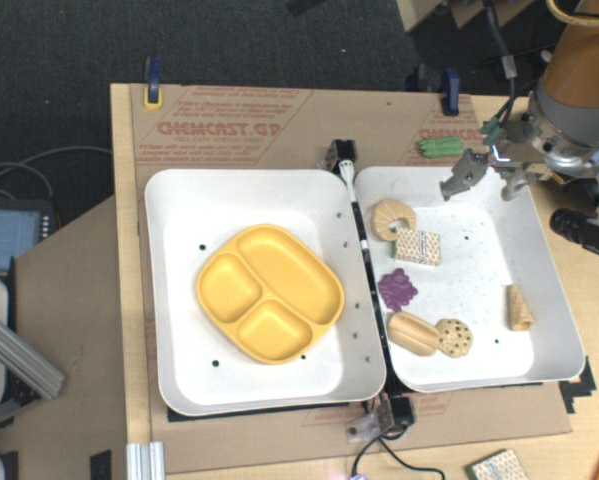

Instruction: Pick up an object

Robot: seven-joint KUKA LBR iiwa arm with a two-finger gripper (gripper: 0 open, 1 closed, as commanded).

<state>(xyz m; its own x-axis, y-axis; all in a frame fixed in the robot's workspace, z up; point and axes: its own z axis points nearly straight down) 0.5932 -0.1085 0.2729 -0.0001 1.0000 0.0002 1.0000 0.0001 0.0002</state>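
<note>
Arm: comes in from the right, orange band at the frame's top right, wrist over the far right corner of the right bin.
Gripper: above the far edge of the right bin, two fingers spread wide, one pointing left, the other right, nothing between them.
Left bin: holds a yellow tray with three compartments.
Right bin contents: bagel at far left; patterned block touching its near side; purple grapes nearer; a tan roll and a cookie touching each other close to the near rim; a small bread stick alone by the right wall.
Outside the bins: green piece on the bench just beyond the far rim, left of the gripper.
Likely target: none picked out yet; the bagel and block are closest, lying to the near left of the gripper.
Key relation: every item in the bin sits nearer the camera than the jaws, so the move is toward the near side and down.
Long axes: the roll runs left-right with a slight slant; the stick runs near-far. By my reading, the fingers' left-right spread would suit the stick.
Stage: approach, no grasp made.
Risk: the block touches the bagel, so one may get nudged.
</note>
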